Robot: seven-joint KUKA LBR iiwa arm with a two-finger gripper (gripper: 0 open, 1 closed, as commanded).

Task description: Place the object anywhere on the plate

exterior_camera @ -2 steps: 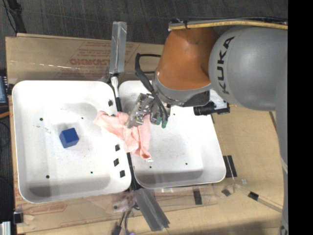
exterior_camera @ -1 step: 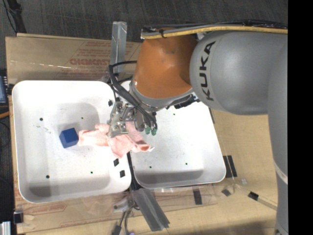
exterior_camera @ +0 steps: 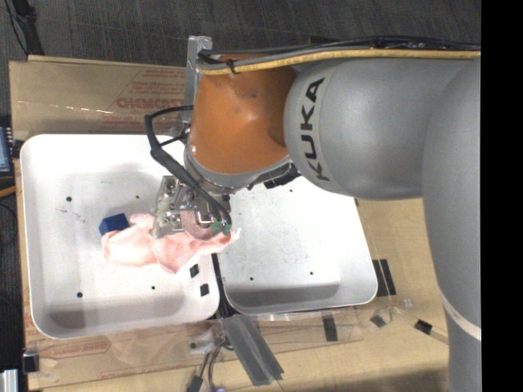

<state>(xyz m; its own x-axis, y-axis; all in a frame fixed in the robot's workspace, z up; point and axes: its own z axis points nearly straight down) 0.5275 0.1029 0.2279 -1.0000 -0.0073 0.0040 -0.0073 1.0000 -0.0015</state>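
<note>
Arm's gripper [exterior_camera: 189, 212] lowered onto a pink cloth [exterior_camera: 151, 247] in the left bin [exterior_camera: 49, 178], beside a blue block [exterior_camera: 113, 222]; whether the jaws are spread or pinching cannot be told, and limp cloth may slip or snag.

From my screen the two bins [exterior_camera: 49, 219] look like smooth white plastic with a dull sheen, and the pink object [exterior_camera: 151, 250] lying in the left one reads as soft, crumpled cloth beside a small matt blue block [exterior_camera: 113, 222]. The arm [exterior_camera: 368, 121] has a smooth satin grey shell with a glossy orange band [exterior_camera: 237, 113], its gripper [exterior_camera: 189, 211] is bare shiny metal, and the desk [exterior_camera: 82, 88] shows matt brown cardboard.
</note>
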